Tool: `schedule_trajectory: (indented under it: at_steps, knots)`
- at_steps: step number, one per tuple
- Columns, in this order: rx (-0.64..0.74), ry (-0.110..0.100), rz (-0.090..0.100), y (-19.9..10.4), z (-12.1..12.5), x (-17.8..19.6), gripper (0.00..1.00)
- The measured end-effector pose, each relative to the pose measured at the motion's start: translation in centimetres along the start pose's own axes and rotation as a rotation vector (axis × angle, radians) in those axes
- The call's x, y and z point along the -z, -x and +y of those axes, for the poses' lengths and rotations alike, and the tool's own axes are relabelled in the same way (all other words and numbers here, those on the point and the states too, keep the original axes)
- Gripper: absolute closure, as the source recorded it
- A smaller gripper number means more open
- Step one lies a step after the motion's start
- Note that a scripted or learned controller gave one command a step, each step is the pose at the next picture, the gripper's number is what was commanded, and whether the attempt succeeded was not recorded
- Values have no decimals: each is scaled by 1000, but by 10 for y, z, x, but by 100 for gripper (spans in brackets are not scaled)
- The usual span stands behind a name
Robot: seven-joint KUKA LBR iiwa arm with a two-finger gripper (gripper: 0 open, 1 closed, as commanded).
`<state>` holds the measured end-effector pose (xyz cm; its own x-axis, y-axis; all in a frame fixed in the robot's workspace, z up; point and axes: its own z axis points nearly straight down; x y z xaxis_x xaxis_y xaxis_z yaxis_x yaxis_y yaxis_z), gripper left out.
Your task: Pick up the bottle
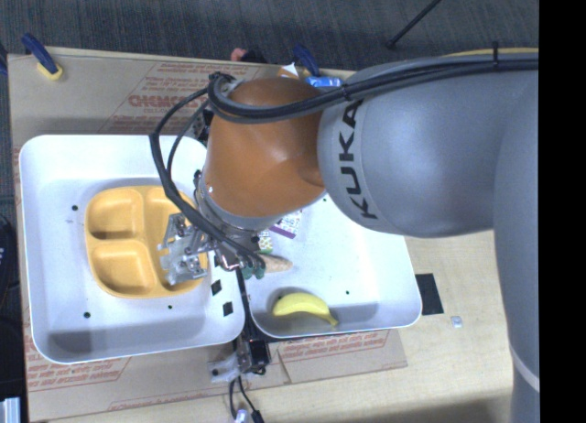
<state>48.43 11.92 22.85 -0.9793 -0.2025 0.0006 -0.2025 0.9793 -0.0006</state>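
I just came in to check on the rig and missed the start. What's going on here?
A grey KUKA arm with an orange band has reached in from the right and hangs low over the left white bin. Its claw sits at the right edge of a yellow divided tray in that bin. I can't make out a bottle or anything gripped; the arm covers much of the bins. A banana lies near the front of the right bin.
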Motion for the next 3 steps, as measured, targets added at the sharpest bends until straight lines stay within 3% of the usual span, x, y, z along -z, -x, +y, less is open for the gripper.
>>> schedule_trajectory:
  at_steps: [1,2,3]
  knots:
    - [406,0,2,8,19,-31,100]
    - [339,0,-2,1,-16,-9,100]
    - [520,0,1,-10,-65,-18,100]
